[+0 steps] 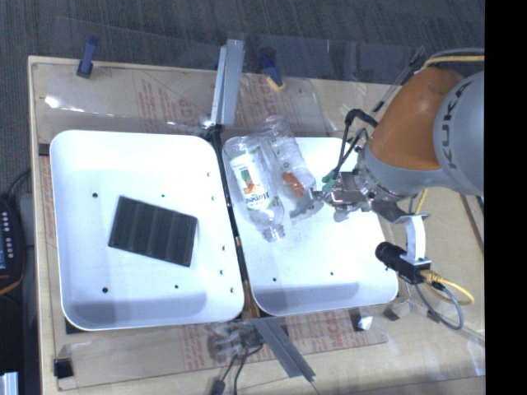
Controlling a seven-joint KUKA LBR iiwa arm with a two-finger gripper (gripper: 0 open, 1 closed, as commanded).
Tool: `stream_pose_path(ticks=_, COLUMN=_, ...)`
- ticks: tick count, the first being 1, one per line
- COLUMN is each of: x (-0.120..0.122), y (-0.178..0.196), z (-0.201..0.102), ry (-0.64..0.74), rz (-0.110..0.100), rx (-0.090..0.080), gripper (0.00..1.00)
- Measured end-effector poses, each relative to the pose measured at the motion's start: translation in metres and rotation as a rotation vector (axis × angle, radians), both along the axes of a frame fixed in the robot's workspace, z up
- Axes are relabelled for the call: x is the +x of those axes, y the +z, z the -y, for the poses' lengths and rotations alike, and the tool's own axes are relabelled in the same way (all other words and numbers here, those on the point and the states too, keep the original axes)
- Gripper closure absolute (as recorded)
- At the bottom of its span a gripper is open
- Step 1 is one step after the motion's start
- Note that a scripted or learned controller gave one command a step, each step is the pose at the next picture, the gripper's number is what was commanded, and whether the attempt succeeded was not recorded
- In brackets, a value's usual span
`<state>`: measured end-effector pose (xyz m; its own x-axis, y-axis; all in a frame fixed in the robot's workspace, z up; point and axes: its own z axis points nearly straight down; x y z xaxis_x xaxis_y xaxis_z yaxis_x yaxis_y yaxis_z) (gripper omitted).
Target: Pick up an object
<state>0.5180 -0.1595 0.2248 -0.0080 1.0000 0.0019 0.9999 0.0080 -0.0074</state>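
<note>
Two clear plastic bottles lie side by side in the upper left of the right bin (329,290). One bottle (251,189) has a white and green label. The other bottle (286,164) shows an orange patch inside. My gripper (306,204) is low in this bin, right beside the lower end of the orange-patch bottle and pointing left toward both. Nothing visibly sits in its grasp. A flat dark ribbed rectangle (154,230) lies in the middle of the left bin (74,303).
The arm's orange band (412,122) and grey wrist hang over the right bin's right side. A black cable fitting (395,257) sticks out near that bin's right rim. The divider between the bins (230,220) runs just left of the bottles.
</note>
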Motion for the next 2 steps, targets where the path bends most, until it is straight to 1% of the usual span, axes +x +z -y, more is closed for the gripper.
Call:
stream_pose_path(ticks=1, x=0.07, y=-0.029, z=0.019, ry=0.043, rz=0.0, rx=0.0, gripper=0.0)
stream_pose_path(ticks=2, x=0.112, y=-0.112, z=0.047, ry=0.216, rz=0.006, rx=-0.001, gripper=0.0)
